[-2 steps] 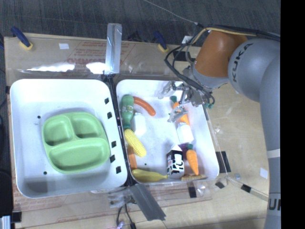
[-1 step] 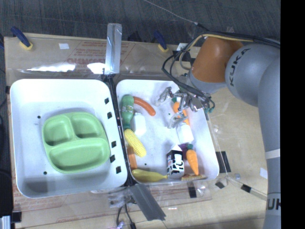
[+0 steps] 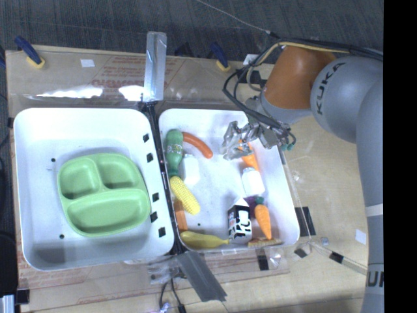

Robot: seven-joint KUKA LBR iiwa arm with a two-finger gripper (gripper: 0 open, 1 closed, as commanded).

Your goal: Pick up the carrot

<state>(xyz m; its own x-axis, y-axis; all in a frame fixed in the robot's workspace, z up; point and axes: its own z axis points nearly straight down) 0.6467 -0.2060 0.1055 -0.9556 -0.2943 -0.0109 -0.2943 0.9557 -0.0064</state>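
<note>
Camera view, looking down at a slant, takes in two shallow white bins side by side: the left bin (image 3: 26, 175) bears a green divided plate (image 3: 102, 193), and the right bin (image 3: 290, 204) bears a scatter of toy food. The gripper (image 3: 242, 139) hangs low over the far right part of that bin, its metal fingers reaching down beside a small carrot (image 3: 250, 159) lying just below them, which suggests the arm is placed for a try at this one; whether the fingers touch it, or how wide they stand, I cannot tell, since wrist and cables crowd the spot. No carrot can be seen between them, so I judge the pick as not yet made. A second carrot (image 3: 262, 219) lies near the bin's front right corner, just beside a black and white carton (image 3: 240, 222) and below a white bottle (image 3: 253, 182). Along the bin's left wall lie a green cucumber (image 3: 173, 147), an orange sausage (image 3: 197, 145), a corn cob (image 3: 184, 195) and, at the front, a banana (image 3: 202, 240). Crowding near the wall may hamper a clean closing.
</note>
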